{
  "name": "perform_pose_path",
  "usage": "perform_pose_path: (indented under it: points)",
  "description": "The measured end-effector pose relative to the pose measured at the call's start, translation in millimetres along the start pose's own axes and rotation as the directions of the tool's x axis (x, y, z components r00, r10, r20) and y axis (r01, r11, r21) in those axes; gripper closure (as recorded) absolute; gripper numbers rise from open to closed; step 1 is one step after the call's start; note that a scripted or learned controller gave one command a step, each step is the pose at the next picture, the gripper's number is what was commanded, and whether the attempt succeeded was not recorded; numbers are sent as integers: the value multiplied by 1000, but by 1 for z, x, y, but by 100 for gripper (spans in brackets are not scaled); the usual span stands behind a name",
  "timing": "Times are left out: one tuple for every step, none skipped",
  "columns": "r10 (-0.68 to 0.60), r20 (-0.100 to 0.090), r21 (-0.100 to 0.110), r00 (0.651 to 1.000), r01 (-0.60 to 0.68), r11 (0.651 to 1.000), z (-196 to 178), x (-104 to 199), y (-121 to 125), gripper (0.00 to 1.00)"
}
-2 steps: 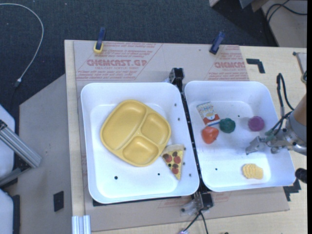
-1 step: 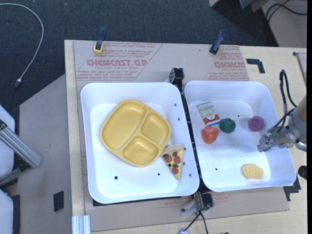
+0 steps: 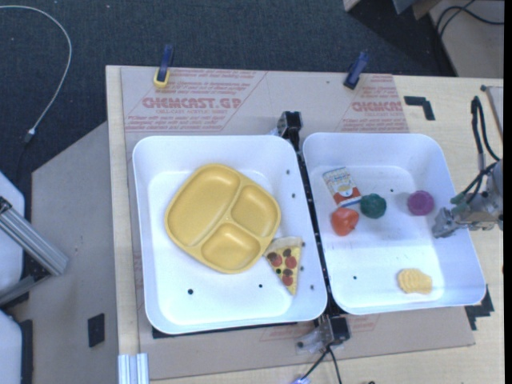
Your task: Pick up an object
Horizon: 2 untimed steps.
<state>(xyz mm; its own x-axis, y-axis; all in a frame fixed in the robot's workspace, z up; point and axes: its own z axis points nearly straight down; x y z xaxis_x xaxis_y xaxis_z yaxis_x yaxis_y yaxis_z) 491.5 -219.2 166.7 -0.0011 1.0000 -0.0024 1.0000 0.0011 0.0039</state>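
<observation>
Two shallow white bins sat side by side on the worktop (image 3: 240, 106).

The left bin (image 3: 160, 294) held a yellow divided plate (image 3: 222, 217) with three compartments, lying flat toward the bin's middle. Just beside the plate's lower right edge lay a toy pizza slice (image 3: 286, 263), its point aimed toward the bin's near rim.

The right bin (image 3: 376, 294) held the loose things. A small white and orange carton (image 3: 342, 185) lay near the bin's left side. Just below it sat a red-orange piece (image 3: 345, 221), touching or nearly touching a dark green ball (image 3: 373, 206) on its right. A purple ball (image 3: 420, 203) rested apart from these, toward the right wall. A pale yellow ridged piece (image 3: 414, 281) lay alone near the bin's near right corner.

The pincer (image 3: 448, 224) stood at the right bin's right rim, just beside the purple ball and not on it. Whether it was wide or narrow could not be told, and nothing could be seen in it.
</observation>
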Motion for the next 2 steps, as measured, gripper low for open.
perform_pose_path:
  points:
    - [-1, 1, -1, 1000, 1, 1000, -57, -3, 10, 100]
    - [0, 0, 0, 1000, 0, 1000, -75, -4, 11, 100]
